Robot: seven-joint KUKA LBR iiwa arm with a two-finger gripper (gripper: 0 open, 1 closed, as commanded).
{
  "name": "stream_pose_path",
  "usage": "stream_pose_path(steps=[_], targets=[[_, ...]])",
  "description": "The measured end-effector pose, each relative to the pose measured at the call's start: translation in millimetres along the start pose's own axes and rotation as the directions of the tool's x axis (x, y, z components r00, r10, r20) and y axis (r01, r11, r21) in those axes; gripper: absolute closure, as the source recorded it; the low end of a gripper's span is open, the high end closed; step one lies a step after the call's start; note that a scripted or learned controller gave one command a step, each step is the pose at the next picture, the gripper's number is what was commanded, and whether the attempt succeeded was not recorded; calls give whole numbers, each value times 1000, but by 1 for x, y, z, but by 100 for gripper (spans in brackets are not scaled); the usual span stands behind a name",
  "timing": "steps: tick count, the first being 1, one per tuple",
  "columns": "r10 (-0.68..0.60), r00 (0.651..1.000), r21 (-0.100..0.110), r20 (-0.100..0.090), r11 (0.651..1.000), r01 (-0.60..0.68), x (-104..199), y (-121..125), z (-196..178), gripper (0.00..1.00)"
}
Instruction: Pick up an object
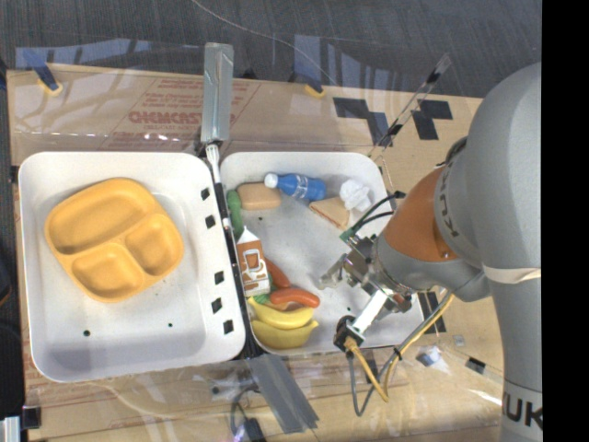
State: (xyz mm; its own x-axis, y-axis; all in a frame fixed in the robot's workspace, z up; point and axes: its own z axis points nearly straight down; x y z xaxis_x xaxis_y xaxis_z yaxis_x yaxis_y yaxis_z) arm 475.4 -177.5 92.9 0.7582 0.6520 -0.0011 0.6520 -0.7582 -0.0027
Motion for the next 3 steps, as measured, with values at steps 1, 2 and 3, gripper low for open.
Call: stream_pose_path(steps=[1, 2, 3], targets=[[392, 920, 4, 1, 920, -392, 79, -23, 2, 0], [339, 941, 3, 0, 941, -339, 44, -35, 2, 0], [465, 885, 2, 0, 885, -465, 77, 6, -31, 0]])
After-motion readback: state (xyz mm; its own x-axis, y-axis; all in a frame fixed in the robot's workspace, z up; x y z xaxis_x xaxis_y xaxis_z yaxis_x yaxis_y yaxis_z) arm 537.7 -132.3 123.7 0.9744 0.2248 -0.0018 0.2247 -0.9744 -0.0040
